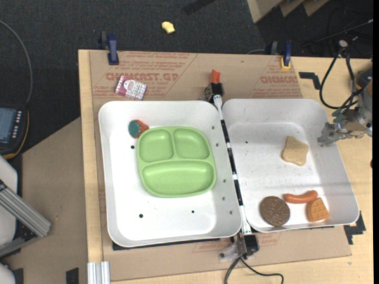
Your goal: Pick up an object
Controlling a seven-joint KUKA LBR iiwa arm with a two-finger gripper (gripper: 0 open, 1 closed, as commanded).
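The right bin [260, 114] holds a tan slice of toy bread [295, 151] near its middle right. Along its front lie a round brown patty [275, 210], an orange-red sausage [301, 197] and a small orange waffle [318, 210]. My gripper [333, 133] hangs at the right rim of this bin, just right of the bread and apart from it, with nothing visibly in it. Part of the gripper and wrist is cut off by the view's edge.
The left bin [118, 206] bears a green divided plate [176, 161] and a small red and green toy [138, 128] at its back left. A clamp and cable [214, 90] sit between the bins at the back. Cables [340, 70] hang near the arm.
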